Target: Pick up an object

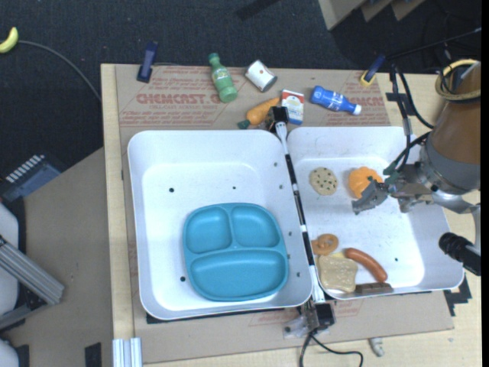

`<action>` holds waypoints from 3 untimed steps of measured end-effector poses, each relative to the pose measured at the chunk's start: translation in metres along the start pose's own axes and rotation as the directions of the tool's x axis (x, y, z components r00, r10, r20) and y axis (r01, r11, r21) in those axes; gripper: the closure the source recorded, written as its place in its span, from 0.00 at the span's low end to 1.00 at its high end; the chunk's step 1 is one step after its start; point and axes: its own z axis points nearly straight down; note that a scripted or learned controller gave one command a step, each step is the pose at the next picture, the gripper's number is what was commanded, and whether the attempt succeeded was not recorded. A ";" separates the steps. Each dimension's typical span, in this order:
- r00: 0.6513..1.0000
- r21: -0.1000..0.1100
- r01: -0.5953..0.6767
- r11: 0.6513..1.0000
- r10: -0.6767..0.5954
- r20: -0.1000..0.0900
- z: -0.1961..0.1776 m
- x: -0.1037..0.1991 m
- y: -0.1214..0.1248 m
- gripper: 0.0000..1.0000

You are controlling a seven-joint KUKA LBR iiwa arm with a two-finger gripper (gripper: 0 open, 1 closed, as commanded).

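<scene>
A: Orange is what catches us first: a small orange object (362,180) lies in the right bin (412,147), near its upper middle, and our hand (370,199) hangs just beside it, low and to its front.

B: Are we holding it?

A: We judge not. The dark fingers sit next to the orange object, perhaps touching its lower edge, but we see nothing between them. Whether they are spread or pressed together we cannot tell; they blur into one dark shape.

B: So which step are we at?

A: The approach, by our reading, or the very start of a grasp. The arm (457,140) reaches in from the right, over the bin's far edge.

B: What else lies close by?

A: A cookie (323,180) to the left of the orange object, apart from it. Farther toward the front, a small round biscuit (326,244), a sausage (365,262) and a slice of bread (338,273) crowd the corner. The left bin (153,205) holds a blue divided plate (234,251).

B: And the next move?

A: We think we need to centre over the orange object, straddle it, then close and lift straight up. Its rounded form could roll away if we nudge it from one side.
</scene>
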 end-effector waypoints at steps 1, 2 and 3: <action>1.000 -0.002 -0.002 1.000 0.002 0.002 0.057 -0.057 0.061 0.00; 1.000 0.000 0.000 1.000 0.000 0.001 0.144 -0.071 0.106 0.00; 1.000 -0.004 0.000 1.000 0.000 0.002 0.133 -0.071 0.107 1.00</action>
